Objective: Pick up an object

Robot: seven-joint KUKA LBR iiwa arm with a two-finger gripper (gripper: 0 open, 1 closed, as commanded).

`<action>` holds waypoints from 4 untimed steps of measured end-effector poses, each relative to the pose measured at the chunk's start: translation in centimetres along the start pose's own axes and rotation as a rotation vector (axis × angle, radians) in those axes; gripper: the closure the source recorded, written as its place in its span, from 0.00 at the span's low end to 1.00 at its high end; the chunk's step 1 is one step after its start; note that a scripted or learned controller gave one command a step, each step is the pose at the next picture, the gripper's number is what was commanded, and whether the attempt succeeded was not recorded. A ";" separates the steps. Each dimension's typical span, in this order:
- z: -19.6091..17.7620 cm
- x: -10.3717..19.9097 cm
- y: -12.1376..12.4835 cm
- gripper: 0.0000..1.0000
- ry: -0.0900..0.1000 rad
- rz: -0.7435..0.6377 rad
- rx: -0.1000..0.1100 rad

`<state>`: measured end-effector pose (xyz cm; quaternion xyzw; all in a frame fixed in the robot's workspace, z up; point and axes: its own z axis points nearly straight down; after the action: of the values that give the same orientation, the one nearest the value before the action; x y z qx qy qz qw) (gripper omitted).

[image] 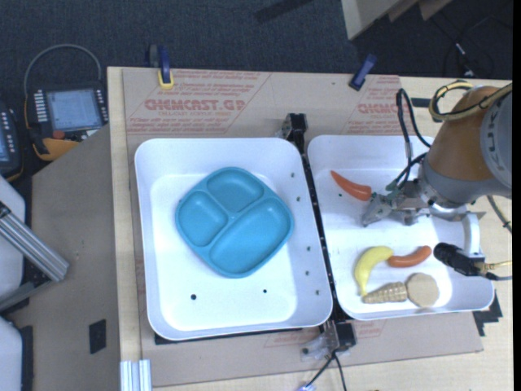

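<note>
In the right bin (342,300), the gripper (376,210) sits low just beside the red-orange chili pepper (352,186), whose long axis runs diagonally from upper left to lower right, its lower-right end nearest the gripper. Whether the gripper is clenched or released, I cannot tell. Nearer the front lie a yellow banana (369,267), curved and roughly upright, a sausage (409,257) lying nearly sideways, and an ice-cream cone (405,292). The left bin (155,218) holds a blue divided plate (234,221).
</note>
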<state>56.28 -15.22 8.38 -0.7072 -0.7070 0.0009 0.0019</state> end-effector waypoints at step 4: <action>-18.6 -0.5 1.6 1.00 -0.004 -0.002 -0.013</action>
<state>58.00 -15.77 27.01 -0.7064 -0.7078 -0.0022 -0.0042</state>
